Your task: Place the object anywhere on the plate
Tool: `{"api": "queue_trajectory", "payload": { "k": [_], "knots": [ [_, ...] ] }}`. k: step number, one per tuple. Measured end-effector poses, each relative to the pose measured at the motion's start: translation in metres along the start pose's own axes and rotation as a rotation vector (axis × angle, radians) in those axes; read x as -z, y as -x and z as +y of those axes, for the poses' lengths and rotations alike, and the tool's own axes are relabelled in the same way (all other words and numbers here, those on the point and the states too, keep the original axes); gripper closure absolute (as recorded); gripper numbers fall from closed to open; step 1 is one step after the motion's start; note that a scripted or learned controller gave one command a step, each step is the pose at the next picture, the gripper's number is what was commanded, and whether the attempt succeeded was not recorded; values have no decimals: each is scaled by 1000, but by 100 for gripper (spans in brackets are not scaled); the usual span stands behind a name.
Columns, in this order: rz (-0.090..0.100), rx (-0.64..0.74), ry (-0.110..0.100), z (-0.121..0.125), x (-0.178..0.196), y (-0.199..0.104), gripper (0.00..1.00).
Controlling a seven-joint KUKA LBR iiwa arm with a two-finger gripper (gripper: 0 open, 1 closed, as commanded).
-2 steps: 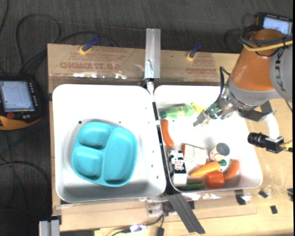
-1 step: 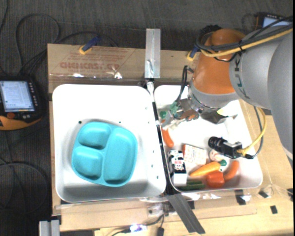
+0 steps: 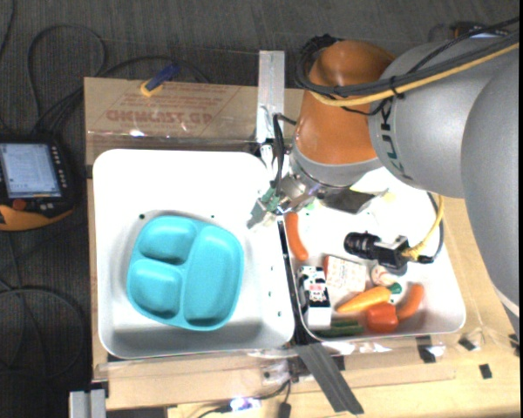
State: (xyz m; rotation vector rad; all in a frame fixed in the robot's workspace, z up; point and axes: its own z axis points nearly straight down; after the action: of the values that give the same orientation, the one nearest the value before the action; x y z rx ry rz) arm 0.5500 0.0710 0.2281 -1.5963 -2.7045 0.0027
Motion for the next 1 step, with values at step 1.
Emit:
{"api": "queue_trajectory", "payload": {
  "k": [1],
  "knots": [
    [3, 129, -2, -65, -46, -16, 100]
  ]
}}
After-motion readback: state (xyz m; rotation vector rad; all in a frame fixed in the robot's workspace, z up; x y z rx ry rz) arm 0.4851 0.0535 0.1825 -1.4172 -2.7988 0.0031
